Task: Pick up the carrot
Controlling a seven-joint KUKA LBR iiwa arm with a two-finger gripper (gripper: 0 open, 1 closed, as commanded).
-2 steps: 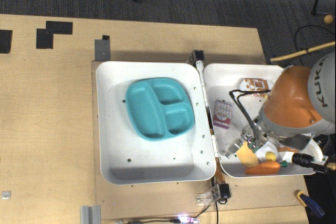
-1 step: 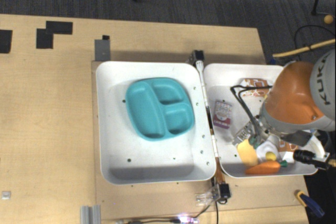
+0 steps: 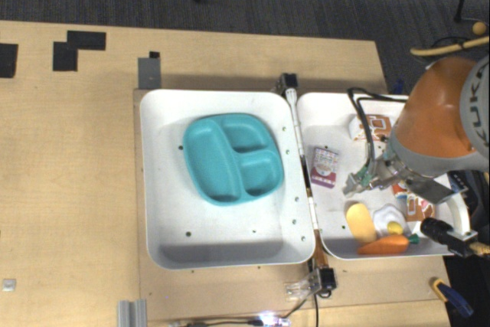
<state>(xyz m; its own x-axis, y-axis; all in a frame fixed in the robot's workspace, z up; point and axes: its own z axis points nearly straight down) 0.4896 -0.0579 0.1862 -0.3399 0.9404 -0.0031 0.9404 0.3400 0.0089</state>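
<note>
Camera view: carrot (image 3: 383, 245) lies at lower right, against the right bin's (image 3: 331, 119) near wall beside a yellow toy (image 3: 360, 219); jaws' state cannot be told; advise descending lower, straddling the carrot across its width.

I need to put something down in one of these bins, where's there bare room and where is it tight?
Left bin: bare floor rings the teal tray, widest along the near wall. Right bin: a bare patch between the purple packet and the yellow piece, by the divider. Its near right corner is crowded: carrot, yellow piece and other small items, with the gripper above.
</note>
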